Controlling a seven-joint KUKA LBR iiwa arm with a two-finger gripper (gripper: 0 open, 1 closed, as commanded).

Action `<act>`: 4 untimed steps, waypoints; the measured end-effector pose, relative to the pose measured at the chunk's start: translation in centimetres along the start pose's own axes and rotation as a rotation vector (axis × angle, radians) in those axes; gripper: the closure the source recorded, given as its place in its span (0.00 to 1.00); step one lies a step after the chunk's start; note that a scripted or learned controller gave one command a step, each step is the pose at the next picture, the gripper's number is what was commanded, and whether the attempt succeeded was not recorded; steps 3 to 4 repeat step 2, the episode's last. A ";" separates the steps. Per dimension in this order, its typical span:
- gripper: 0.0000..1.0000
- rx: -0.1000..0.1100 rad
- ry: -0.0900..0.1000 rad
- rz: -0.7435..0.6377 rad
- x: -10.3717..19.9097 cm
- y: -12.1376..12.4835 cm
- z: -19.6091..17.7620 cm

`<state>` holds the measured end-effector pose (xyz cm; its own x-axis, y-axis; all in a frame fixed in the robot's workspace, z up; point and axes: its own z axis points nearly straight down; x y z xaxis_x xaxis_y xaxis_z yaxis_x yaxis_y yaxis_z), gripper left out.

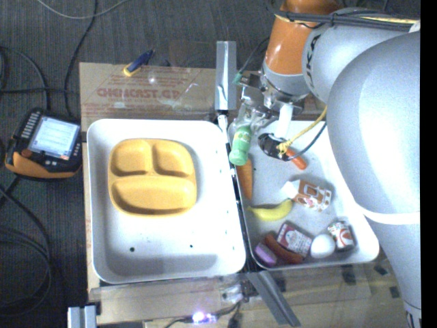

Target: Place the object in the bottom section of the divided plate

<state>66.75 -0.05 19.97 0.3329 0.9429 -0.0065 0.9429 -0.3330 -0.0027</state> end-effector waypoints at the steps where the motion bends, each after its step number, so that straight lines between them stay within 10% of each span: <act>1: 1.00 0.003 0.003 0.133 5.7 -8.1 1.8; 2: 0.00 0.003 0.004 0.134 5.7 -8.1 1.8; 4: 0.00 0.003 0.004 0.134 5.7 -8.1 1.8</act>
